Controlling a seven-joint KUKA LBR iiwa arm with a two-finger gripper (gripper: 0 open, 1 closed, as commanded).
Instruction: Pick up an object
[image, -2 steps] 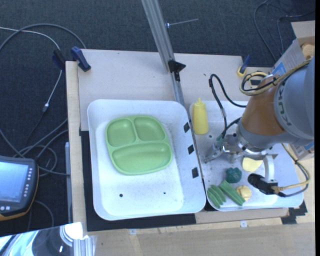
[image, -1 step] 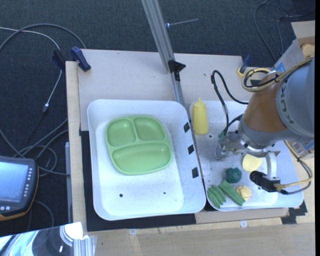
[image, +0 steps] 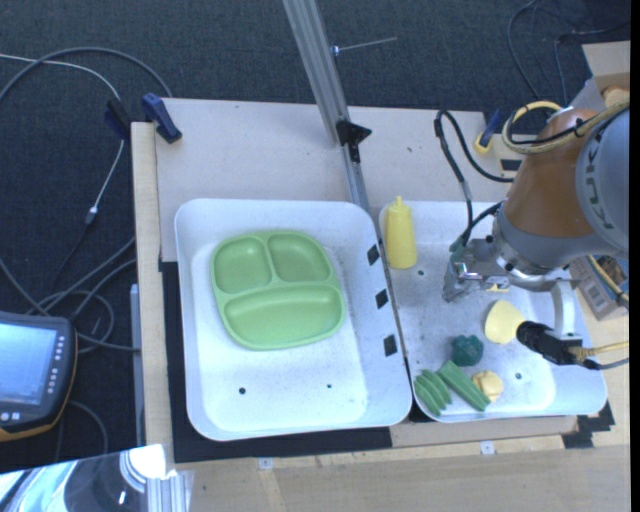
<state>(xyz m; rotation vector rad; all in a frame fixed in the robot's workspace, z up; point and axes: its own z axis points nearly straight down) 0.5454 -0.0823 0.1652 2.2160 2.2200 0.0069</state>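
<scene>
Gripper (image: 462, 283) hangs low in right bin (image: 430, 330), jaws state I cannot tell. Pickable things lie at approx. 5 o'clock from it: yellow lemon (image: 503, 322), broccoli (image: 466, 350), maybe next target.

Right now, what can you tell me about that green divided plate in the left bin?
The green divided plate is pale lime green, looks like smooth plastic, and is a rounded rectangle with three compartments: two smaller ones toward the far side and one long one nearer the camera. It lies flat and slightly rotated on the floor of the left white bin, nothing resting in it, far from the claw.
</scene>
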